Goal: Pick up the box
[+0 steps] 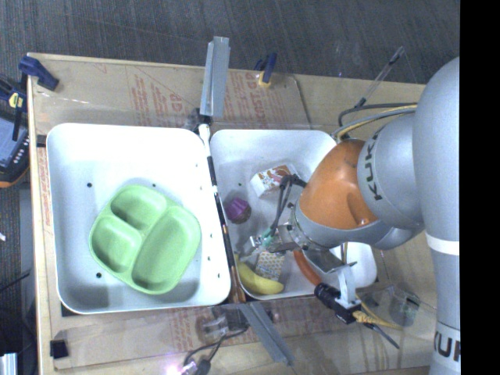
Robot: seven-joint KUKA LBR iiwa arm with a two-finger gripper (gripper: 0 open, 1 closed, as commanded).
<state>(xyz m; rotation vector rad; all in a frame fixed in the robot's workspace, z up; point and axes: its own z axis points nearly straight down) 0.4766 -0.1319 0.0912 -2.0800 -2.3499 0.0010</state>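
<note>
On the left of the desk [117, 84], the left bin [70, 162] carries a green divided tray [145, 239] that plays no part in your step, so leave it be. Moving right past the shared rim into the right bin [234, 151], you meet a purple ball [237, 208] and, at the near wall, a yellow banana [259, 281]. Your target looks to be the small box [273, 178] with the white and brown wrapper, lying near the middle of that bin, toward its far side, just left of the orange wrist band [332, 194]. Its long axis appears to run from lower left up to upper right, though it is small and I judge this loosely. The pincer [273, 244] sits lower, near the banana, and whether it is released or clenched I cannot tell. To do this well, you would bring it up over the box, turn it so it closes across the short sides, and descend clear of the ball.
</note>
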